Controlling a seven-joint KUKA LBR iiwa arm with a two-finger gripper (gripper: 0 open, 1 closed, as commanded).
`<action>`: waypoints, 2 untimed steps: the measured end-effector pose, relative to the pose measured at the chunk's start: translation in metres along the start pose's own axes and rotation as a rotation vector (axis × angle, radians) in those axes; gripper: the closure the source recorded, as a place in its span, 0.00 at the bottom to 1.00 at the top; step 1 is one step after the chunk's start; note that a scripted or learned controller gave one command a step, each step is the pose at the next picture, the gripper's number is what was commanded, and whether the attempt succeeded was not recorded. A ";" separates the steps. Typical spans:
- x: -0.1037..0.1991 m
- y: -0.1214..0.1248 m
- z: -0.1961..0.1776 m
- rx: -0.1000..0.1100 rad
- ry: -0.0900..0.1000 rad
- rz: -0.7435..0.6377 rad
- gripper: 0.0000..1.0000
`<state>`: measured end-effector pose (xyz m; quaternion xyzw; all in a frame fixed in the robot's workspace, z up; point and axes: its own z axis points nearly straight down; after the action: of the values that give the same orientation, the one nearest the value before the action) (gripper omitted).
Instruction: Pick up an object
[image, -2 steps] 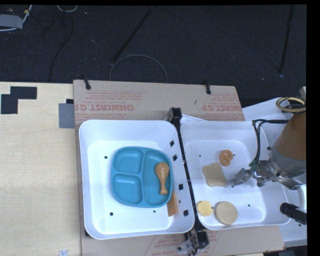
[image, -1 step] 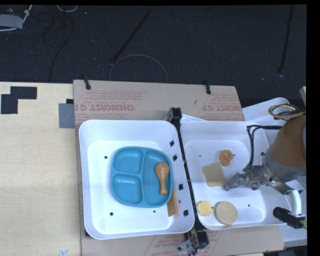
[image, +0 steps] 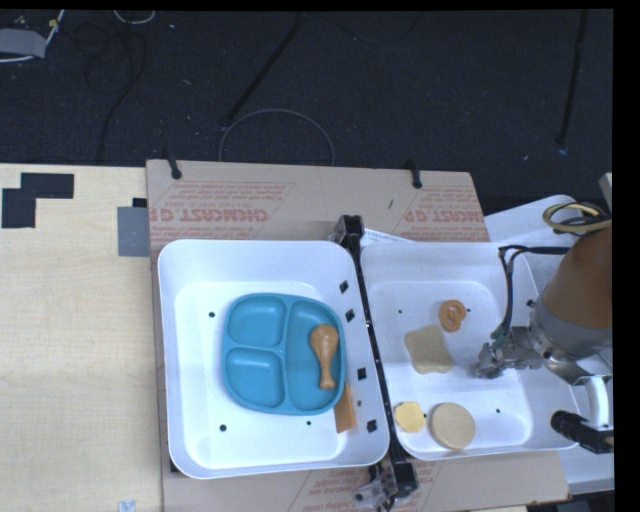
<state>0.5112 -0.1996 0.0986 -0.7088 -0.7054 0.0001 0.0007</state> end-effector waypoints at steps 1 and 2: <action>-0.010 -0.001 -0.047 -0.002 -0.002 0.003 1.00; -0.011 -0.001 -0.099 -0.002 -0.001 -0.006 1.00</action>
<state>0.5105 -0.2107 0.1981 -0.7067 -0.7075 -0.0002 -0.0006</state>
